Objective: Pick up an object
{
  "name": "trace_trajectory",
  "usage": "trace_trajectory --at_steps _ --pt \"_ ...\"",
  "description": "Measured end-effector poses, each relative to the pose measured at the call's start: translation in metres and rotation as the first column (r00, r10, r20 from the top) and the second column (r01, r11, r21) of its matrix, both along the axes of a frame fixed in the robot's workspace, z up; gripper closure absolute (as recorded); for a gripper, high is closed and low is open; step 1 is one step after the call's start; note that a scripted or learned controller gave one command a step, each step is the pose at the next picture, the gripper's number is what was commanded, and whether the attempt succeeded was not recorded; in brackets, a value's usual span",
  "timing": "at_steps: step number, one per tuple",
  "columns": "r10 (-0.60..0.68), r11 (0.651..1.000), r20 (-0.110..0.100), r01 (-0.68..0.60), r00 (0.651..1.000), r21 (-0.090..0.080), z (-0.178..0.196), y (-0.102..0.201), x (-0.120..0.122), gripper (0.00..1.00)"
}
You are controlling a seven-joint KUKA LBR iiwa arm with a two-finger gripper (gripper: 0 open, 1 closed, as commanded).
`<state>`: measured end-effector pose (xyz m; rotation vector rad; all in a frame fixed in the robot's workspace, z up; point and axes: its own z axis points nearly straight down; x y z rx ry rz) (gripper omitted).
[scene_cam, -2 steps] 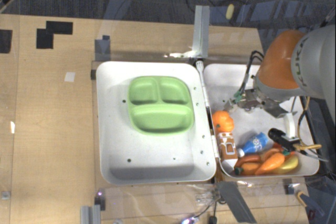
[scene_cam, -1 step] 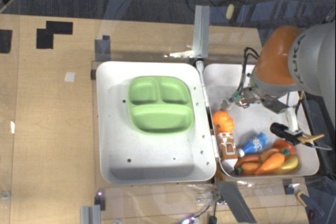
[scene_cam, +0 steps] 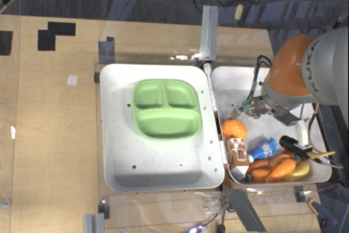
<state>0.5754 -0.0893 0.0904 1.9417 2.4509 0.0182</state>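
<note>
My gripper hangs over the middle of the right bin, below the arm's orange band. An orange fruit lies just to its lower left, apart from it. Along the bin's front sit a brown and white carton, a blue bottle, a red piece, an orange carrot and a yellow banana. I see nothing held in the gripper.
The left bin holds a green divided plate. A metal post stands behind the wall between the bins. The back half of the right bin is bare white floor.
</note>
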Motion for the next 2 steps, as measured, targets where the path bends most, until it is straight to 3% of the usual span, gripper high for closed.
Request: trace_trajectory --at_steps 1,2 --pt "0.006 1.000 0.000 -0.006 1.000 -0.001 0.001 0.000 -0.051 0.00" --pt "-0.171 0.985 -0.007 0.171 0.985 0.003 -0.001 0.002 -0.021 0.00"
